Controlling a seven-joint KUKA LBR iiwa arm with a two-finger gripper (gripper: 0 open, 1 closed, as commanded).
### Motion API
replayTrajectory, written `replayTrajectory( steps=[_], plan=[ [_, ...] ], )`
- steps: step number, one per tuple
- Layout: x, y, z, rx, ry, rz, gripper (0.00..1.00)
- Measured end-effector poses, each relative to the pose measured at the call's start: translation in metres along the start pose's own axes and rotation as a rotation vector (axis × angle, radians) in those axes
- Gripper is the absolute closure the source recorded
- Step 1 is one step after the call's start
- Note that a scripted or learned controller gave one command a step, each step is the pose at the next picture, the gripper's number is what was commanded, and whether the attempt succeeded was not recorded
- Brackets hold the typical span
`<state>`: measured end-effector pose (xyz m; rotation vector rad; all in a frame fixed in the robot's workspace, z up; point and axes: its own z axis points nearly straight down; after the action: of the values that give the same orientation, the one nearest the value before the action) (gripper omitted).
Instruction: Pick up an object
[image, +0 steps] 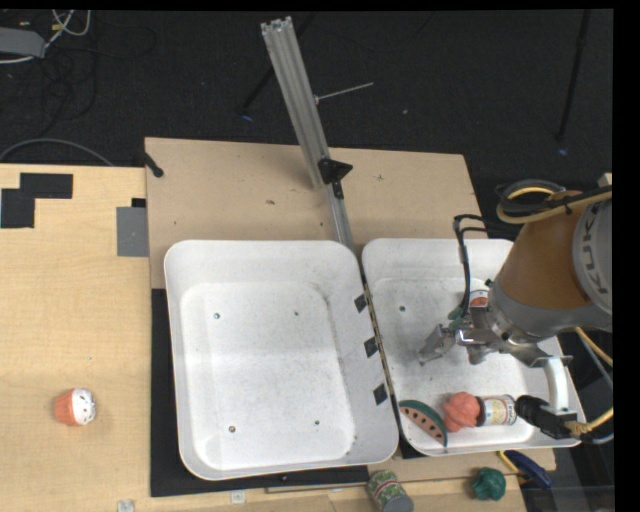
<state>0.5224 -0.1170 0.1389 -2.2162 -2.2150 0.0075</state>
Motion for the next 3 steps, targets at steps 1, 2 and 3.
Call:
replayTrajectory(
  steps=[1,2,3],
  plan=[
    [0.0,0.001,0.047,-0.008,-0.002,0.001,0.0],
    [-0.001,0.001,0.036,-0.007,0.0,0.004,1.0],
    [-0.012,0.001,-0.014,-0.011,-0.003,0.005,1.0]
  ],
)
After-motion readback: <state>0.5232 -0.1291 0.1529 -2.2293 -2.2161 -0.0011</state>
